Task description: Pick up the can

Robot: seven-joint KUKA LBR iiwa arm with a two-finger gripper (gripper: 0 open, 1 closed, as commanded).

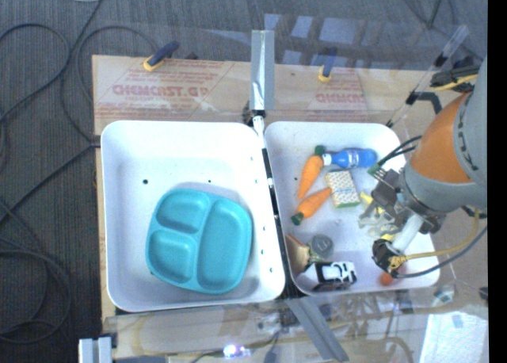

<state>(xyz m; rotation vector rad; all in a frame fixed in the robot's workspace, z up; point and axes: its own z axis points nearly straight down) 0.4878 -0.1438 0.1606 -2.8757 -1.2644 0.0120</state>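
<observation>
The can [321, 243] shows as a small grey round top in the near part of the right bin [356, 133]. It stands between a brown object [299, 254] and a black-and-white object [337, 273]. My gripper [372, 209] hangs over the right side of that bin, to the right of the can and slightly farther back, apart from it. Nothing shows in its grasp. The grey arm with its orange band [444, 143] comes in from the right.
Two orange carrots [310, 175] [312, 204], a blue bottle [352, 157] and a speckled pale block [343, 188] lie in the far half of the right bin. A small red item [386, 279] sits near its front right. The left bin [127, 155] holds a teal divided plate [200, 238].
</observation>
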